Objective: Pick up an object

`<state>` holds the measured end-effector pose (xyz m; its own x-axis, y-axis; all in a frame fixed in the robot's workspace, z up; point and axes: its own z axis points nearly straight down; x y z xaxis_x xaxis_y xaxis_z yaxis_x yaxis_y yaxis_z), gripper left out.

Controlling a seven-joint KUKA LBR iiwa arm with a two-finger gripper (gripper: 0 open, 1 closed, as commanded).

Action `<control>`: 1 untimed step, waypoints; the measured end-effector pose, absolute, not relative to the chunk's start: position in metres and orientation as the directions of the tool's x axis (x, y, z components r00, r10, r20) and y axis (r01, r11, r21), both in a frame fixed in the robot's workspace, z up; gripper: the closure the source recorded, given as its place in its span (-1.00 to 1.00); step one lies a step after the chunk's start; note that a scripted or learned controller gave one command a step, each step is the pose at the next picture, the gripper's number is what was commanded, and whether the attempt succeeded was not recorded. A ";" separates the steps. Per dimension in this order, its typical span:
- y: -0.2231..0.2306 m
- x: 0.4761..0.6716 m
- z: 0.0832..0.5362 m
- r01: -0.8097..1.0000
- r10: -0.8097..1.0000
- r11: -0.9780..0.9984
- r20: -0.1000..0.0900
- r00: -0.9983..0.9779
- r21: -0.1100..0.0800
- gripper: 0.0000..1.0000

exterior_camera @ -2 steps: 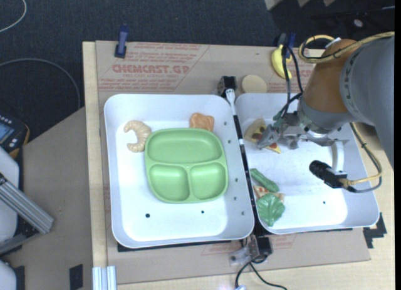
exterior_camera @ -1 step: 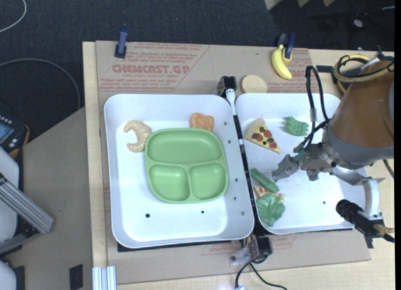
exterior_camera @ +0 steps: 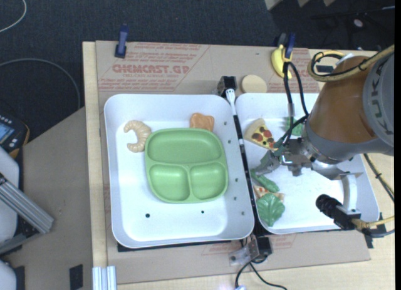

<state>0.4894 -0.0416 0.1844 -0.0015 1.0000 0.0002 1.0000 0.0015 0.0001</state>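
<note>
The right bin point(exterior_camera: 301, 217) holds a pizza slice point(exterior_camera: 260, 133) at its far left, a green pod-like piece point(exterior_camera: 266, 183) and a leafy green toy point(exterior_camera: 270, 207) at its near left. My gripper point(exterior_camera: 268, 163) hangs low over the bin's left side, between the pizza slice and the green pod. The grey and orange arm point(exterior_camera: 344, 113) covers much of this bin. A small green item point(exterior_camera: 294, 126) peeks out beside the arm.
In the left bin point(exterior_camera: 125, 207) lie a green divided plate point(exterior_camera: 187, 163), a croissant point(exterior_camera: 136, 135) and an orange-brown piece point(exterior_camera: 202, 121). A beige disc point(exterior_camera: 254, 84) and a yellow object point(exterior_camera: 279, 60) lie behind the bins. Cables trail along the right bin's near right.
</note>
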 end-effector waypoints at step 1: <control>0.040 0.479 0.184 1.000 1.000 0.004 0.002 -0.004 -0.003 -1.00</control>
